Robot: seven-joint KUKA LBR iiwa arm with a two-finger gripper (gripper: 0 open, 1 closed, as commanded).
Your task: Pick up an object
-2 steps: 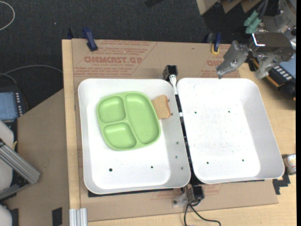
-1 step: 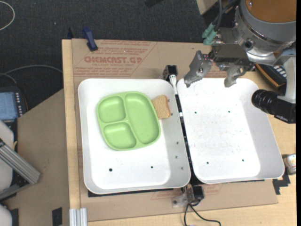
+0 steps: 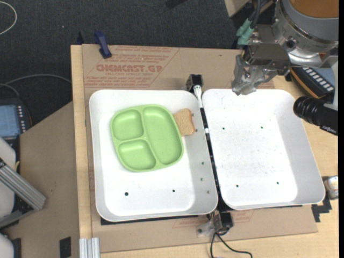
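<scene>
The left bin holds a green plate with 3 compartments; a tan biscuit-like piece touches its right rim. The hand hovers well right of the plate, grasping nothing that I can see; open or clenched, I cannot tell. A grasp may slip, because the piece lies flat.

Two shallow white plastic bins sit side by side on a brown cardboard sheet printed with red lettering that covers the desk: the left bin and the right bin. A blue clip grips the cardboard's far left edge, and black cables trail over the dark floor to the left.
</scene>
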